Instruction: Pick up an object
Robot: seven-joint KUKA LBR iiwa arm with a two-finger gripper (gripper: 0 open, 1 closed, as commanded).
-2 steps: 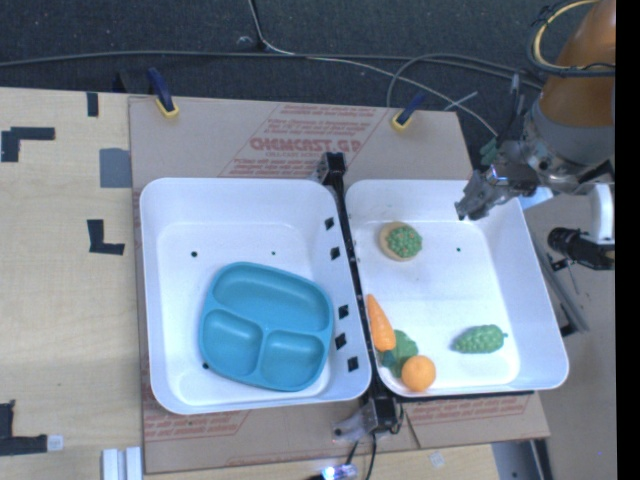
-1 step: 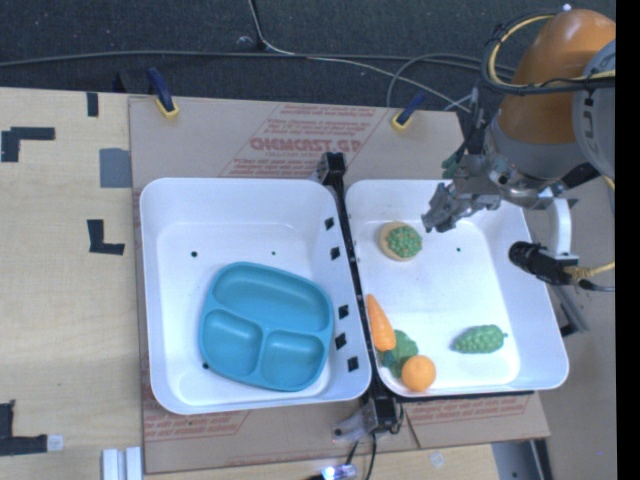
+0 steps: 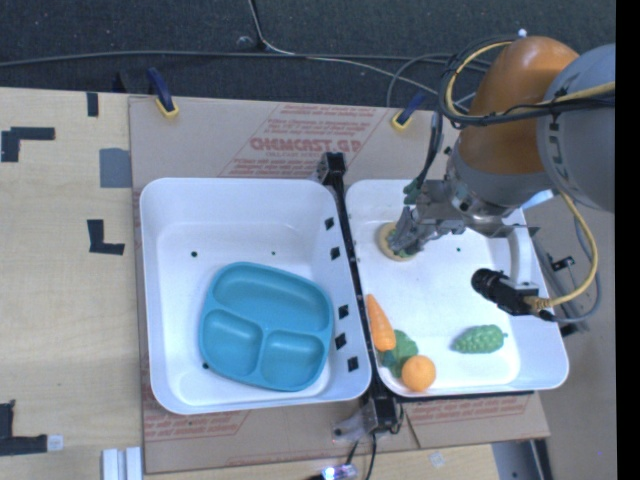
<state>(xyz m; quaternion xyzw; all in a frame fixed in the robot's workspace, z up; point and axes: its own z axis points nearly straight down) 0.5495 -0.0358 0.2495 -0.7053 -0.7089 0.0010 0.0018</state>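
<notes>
Gripper [image 3: 403, 240] sits over a small tan ring [image 3: 392, 240] near the right bin's [image 3: 540, 368] back-left corner; you'd likely find it light and stiff, best pinched across its rim.

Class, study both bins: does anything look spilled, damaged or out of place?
Nothing stands out. The blue tray lies flat in the left bin; the carrot, orange and green fruit lie intact in the right bin.
</notes>
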